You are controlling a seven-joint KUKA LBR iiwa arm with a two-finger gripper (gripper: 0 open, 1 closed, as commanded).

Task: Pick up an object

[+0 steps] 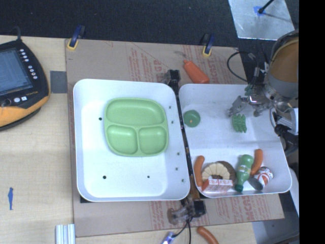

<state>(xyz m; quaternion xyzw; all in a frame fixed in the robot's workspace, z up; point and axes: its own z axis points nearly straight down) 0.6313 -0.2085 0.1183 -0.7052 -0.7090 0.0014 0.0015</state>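
The gripper (247,105) is hanging at two o'clock over the right bin (218,136), fingers spread apart and holding nothing. A green knobbly toy (239,123) is lying just below it at six o'clock. The green divided plate (136,126) is sitting in the left bin (91,151).

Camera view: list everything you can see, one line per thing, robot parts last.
Bins: 2, white, side by side on the bench.
Divided plate: 1, green, left bin.
Round lid: 1, green, right bin, left side.
Leafy toy: 1, green, right bin, below the gripper.
Toy food pile: several, mixed colours, right bin's near edge.
Carrot: 1, orange, behind the bins.
Tablet: 1, black and orange, far left.
Gripper: 1, grey, over the right bin.
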